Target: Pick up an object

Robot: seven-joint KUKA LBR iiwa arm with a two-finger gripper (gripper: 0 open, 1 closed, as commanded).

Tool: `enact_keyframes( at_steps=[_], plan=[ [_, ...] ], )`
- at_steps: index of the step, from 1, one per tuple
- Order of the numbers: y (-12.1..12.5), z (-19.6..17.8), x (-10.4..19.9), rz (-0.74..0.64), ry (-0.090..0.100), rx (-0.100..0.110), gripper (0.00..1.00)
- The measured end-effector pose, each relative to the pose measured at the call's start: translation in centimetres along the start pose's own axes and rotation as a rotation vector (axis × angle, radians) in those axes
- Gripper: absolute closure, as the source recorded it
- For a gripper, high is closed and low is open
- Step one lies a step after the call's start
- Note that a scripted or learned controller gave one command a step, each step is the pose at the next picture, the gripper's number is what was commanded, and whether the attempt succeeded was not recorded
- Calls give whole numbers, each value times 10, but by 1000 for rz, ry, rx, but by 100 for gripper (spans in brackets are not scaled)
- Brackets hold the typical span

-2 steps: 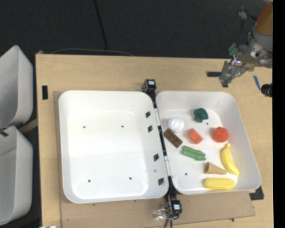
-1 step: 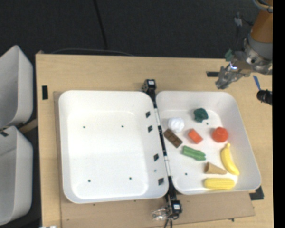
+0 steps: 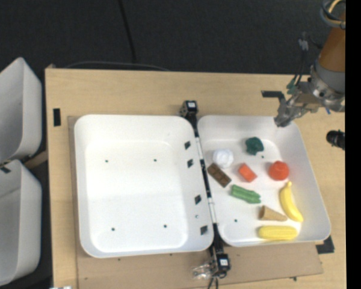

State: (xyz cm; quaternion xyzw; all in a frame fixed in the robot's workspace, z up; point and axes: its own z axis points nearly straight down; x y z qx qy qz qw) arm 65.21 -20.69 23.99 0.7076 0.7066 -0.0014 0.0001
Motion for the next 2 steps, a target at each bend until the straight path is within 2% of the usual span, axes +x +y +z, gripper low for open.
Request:
enact_keyframes(
  at_steps=[1, 2],
  plan=[
    [26, -9, -23, 0, -2, -7, 100],
    [38, -163, -22, -5, -6, -20, 100]
  ],
)
